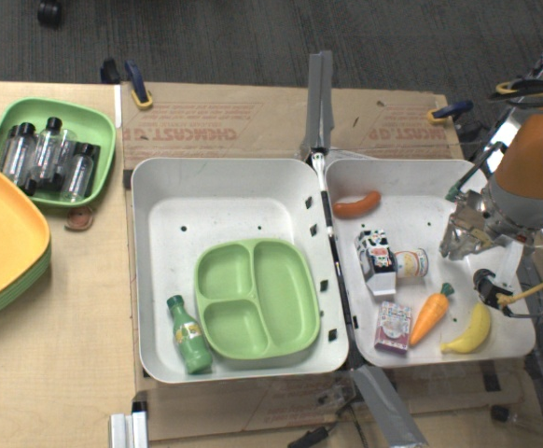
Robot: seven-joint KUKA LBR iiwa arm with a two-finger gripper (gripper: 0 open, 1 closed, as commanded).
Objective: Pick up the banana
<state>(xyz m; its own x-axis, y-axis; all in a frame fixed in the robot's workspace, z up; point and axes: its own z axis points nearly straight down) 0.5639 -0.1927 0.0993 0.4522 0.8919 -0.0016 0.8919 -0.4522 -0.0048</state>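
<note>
The yellow banana [469,331] lies in the front right corner of the right bin [402,187], curved, next to an orange carrot [428,314]. My gripper [460,239] hangs over the right side of that bin, behind the banana and well apart from it. It points down towards the bin floor, with the orange-banded wrist above it at the right. Nothing shows in its grasp.
The right bin also holds a red sausage [357,203], a small milk carton [376,261], a can [411,264] and a pink box [394,328]. In the left bin [160,213] lie a green divided plate [256,299] and a green bottle [188,336]. A cable loops near the banana.
</note>
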